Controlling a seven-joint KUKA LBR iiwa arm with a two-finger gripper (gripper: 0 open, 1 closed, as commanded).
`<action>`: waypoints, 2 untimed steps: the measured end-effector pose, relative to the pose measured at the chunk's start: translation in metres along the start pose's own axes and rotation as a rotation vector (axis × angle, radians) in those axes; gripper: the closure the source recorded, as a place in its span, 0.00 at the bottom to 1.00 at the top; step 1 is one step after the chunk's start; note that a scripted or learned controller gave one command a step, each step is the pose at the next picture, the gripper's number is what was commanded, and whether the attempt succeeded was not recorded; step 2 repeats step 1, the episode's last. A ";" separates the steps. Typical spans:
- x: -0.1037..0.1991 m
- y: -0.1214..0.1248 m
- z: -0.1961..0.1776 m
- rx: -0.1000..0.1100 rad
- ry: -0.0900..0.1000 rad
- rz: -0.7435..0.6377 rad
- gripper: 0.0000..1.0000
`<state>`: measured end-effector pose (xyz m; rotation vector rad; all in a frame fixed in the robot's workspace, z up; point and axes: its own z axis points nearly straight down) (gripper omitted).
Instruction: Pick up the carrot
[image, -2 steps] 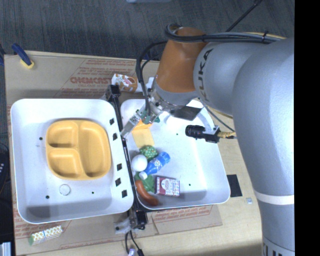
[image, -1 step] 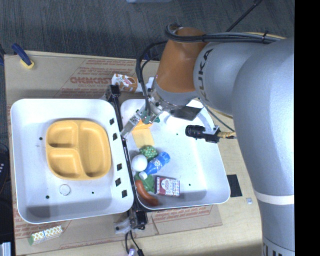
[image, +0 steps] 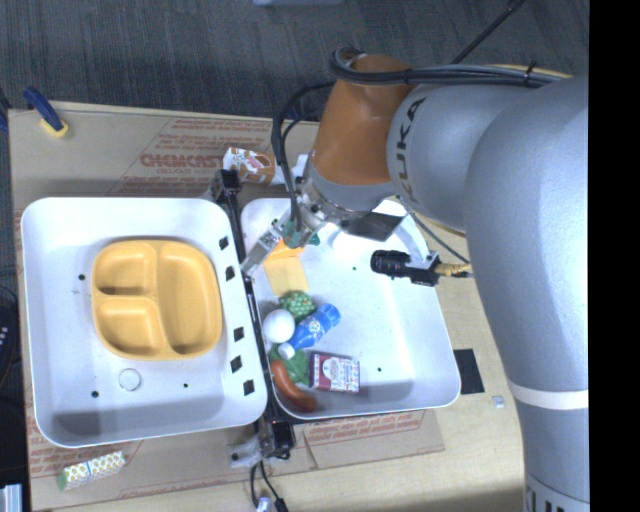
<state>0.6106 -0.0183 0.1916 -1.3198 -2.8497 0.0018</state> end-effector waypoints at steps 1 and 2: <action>0.000 0.000 0.000 0.000 0.000 0.000 0.00; 0.000 0.000 0.000 0.000 0.000 0.000 0.00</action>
